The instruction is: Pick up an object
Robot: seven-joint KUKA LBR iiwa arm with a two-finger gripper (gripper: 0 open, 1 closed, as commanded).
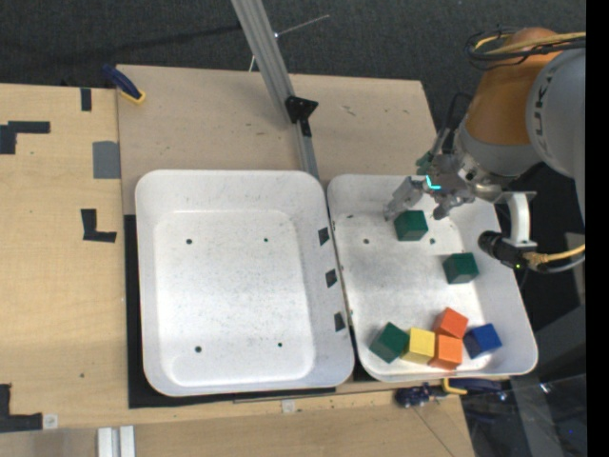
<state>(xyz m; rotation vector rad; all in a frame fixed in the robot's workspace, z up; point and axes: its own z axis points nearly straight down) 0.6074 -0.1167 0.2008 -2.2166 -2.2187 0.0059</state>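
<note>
Here the grey two-finger tool [420, 201] hangs with fingers spread, gripping nothing, just above a small dark green cube [411, 225] sitting square, without a long axis, in the right shallow white bin [373, 255] on the wooden bench [362, 122]

Green cube [411, 225] resting flat, right bin's [381, 274] far end

Arm reaches in from right; tool [420, 206] fingers seemingly spread, pointing down.

The bench [57, 255] is bare wood. Two white bins lie on it side by side: left bin [233, 279], right bin [381, 265].
</note>
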